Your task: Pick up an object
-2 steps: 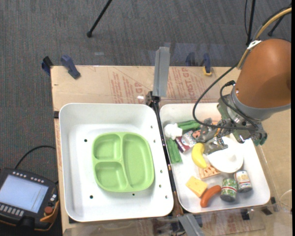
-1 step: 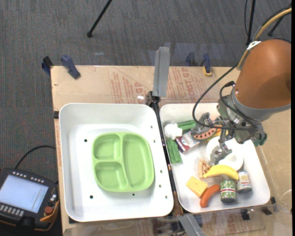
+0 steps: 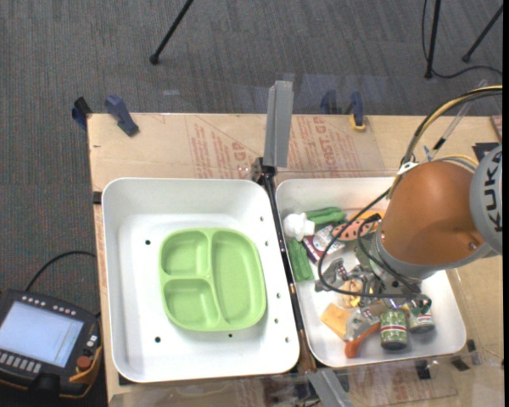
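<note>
Two white bins sit side by side. The left bin [image 3: 127,312] holds a green divided plate [image 3: 212,280]. In the right bin [image 3: 454,333], two small cans [image 3: 405,323] and an orange utensil [image 3: 359,339] lie nearest, with a green pouch [image 3: 326,214] farther back. The gripper [image 3: 369,291] hangs over this clutter; whether it grips anything cannot be told.

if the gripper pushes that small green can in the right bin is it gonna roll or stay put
The green can stands upright, so it would probably slide or tip before rolling. Once on its side, the round body likely rolls. The second can close beside it may block movement that way.
</note>
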